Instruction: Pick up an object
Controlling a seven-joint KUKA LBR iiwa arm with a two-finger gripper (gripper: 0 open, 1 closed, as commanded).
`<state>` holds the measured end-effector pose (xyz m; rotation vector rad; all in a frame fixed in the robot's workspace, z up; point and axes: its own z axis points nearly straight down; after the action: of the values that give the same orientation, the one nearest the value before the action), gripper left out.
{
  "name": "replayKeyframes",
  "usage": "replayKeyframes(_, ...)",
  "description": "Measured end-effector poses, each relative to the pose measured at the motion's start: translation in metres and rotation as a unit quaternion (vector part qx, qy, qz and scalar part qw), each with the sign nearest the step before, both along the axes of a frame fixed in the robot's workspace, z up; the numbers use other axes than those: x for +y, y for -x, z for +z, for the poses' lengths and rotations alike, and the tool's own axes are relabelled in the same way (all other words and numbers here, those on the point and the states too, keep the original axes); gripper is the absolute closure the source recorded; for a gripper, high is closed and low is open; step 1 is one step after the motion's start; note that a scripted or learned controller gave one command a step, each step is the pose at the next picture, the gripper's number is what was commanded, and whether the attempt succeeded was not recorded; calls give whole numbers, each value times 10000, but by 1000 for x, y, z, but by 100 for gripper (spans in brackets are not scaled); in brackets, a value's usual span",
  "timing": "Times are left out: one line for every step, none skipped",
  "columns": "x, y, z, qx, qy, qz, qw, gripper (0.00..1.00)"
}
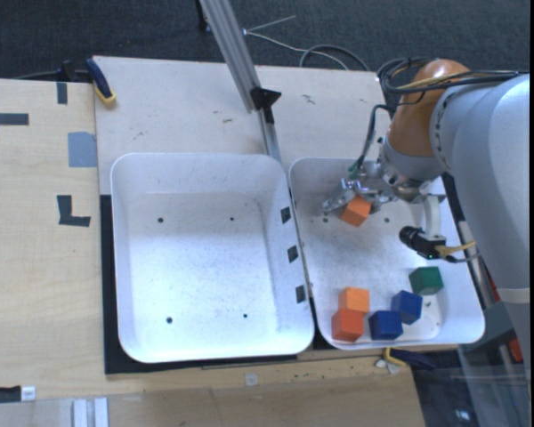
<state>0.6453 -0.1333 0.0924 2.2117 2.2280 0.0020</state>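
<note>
Orange block (357,210) sits pinched in the pincer (353,205) above the right bin (313,238); we think the pick looks almost done.

White bins (205,172), orange blocks (351,312), blue blocks (396,316), green block (425,280), grey arm (489,149) with orange band (414,123)
</note>
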Motion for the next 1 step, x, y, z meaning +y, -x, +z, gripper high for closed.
replayKeyframes(-3,3,9,29,9,-13,10000,100)
